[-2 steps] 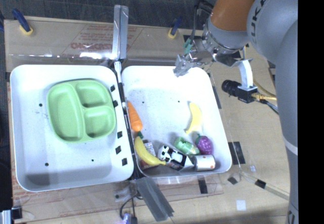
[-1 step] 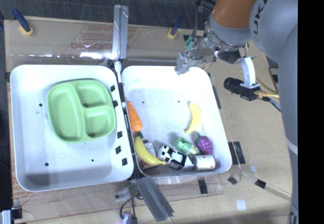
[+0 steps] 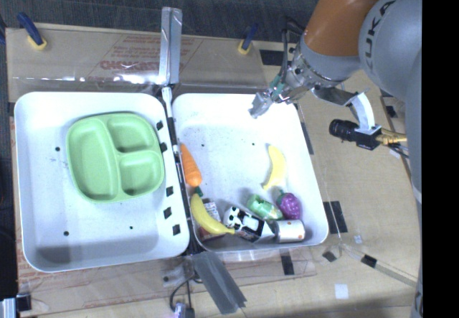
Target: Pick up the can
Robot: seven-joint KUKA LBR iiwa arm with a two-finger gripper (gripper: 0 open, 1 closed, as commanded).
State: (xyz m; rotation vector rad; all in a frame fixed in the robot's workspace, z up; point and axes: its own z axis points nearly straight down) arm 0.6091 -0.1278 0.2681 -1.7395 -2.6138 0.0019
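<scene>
The can [image 3: 290, 230] looks like the small white cylinder with a reddish end, lying on its side in the near right corner of the right bin [image 3: 237, 112]. It sits in a cluster, touching a purple grape bunch [image 3: 288, 204] and a green packet [image 3: 262, 207]. My gripper [image 3: 259, 105] hangs over the far right part of the same bin, well away from the can, with nothing seen in it. The grey arm with its orange band [image 3: 344, 1] reaches in from the upper right.
Also in the right bin are a carrot [image 3: 189, 166], a banana [image 3: 204, 216] by the divider, a second banana [image 3: 273, 166] and a black-and-white toy [image 3: 242, 222]. A green divided plate [image 3: 115, 155] lies in the left bin [image 3: 43, 237].
</scene>
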